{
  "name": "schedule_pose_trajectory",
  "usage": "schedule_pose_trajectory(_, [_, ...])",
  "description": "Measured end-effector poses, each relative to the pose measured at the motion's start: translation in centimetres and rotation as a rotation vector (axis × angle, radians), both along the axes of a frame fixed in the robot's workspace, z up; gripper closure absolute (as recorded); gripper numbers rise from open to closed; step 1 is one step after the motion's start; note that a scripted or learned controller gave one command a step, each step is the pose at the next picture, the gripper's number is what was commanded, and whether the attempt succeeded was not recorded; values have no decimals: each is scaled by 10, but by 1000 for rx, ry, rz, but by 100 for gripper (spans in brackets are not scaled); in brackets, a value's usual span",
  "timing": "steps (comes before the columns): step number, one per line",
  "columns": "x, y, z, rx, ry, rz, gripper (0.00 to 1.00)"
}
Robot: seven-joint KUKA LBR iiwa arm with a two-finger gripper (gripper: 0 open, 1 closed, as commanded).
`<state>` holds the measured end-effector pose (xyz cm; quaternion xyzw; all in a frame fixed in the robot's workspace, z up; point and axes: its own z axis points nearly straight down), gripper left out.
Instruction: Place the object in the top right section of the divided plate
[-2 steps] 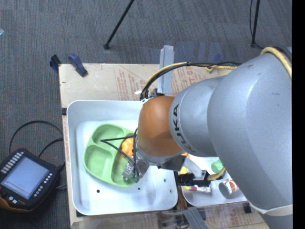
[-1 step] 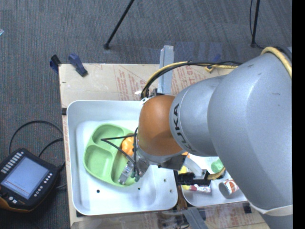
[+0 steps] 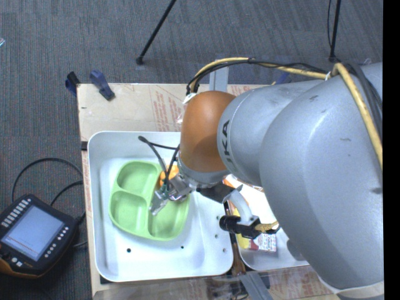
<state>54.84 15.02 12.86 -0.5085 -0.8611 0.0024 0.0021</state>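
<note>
Grey carpet (image 3: 75,30) lies all round your bench (image 3: 137,108), with a thin black stand leg (image 3: 159,24) slanting across it at the top and a teach pendant (image 3: 34,233) lying on the floor at the lower left. On the bench, the left bin (image 3: 103,149) holds the green divided plate (image 3: 128,199), and the gripper (image 3: 159,202) hangs low over the plate's right side. You will find the orange object (image 3: 164,176) just beside the gripper on its upper side, at the plate's upper right edge. It is small and bright orange, and only a sliver of it shows (its shape is too hidden to name). You cannot tell whether the gripper is open or closed, or whether it has hold of the object, because the wrist covers that spot. The bulky grey arm (image 3: 300,167), with its orange band, hides the plate's right rim and most of the right bin (image 3: 275,267), where a small printed packet (image 3: 267,242) peeks out beneath it. A blue clamp (image 3: 101,84) sits at the bench's far left corner, well apart from the plate.
</note>
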Motion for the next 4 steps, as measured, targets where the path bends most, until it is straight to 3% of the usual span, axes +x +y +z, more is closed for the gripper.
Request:
schedule_pose_trajectory(1, [-1,0,8,-1,5,4,100])
schedule_pose_trajectory(2, [-1,1,8,-1,5,4,0])
schedule_pose_trajectory(3, [-45,80,-39,-1,-12,-617,0])
schedule_pose_trajectory(4, [-37,-9,-38,8,-5,-844,0])
